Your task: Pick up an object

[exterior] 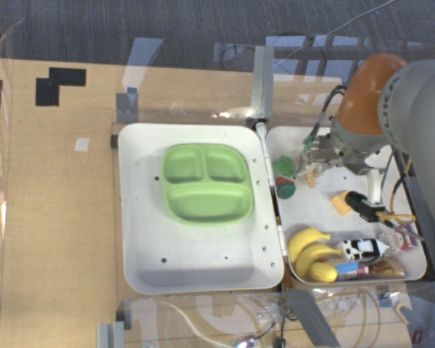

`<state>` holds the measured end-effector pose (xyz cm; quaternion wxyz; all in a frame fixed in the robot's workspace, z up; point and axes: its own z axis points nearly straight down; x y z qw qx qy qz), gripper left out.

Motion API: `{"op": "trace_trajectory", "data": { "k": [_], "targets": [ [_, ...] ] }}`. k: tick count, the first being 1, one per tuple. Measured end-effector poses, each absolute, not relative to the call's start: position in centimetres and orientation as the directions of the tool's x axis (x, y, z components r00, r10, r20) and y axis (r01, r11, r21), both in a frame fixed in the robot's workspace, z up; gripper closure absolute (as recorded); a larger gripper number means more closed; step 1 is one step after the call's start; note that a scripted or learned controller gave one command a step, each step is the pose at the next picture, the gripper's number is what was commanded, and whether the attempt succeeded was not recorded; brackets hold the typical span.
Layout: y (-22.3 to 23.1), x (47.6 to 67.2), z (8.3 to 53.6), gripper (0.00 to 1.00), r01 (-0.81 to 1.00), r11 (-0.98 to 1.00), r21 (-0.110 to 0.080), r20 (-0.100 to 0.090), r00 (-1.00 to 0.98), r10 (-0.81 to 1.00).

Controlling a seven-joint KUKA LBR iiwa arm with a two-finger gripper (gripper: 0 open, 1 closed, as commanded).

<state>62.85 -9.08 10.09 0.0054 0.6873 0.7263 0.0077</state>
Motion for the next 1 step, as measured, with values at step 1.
{"op": "trace_trajectory", "data": {
  "k": [1],
  "targets": [
    [-4.14,65.11,20.82,1.0,0.999,0.053,0.006,0.0,-0.053,0.999]
  ]
}}
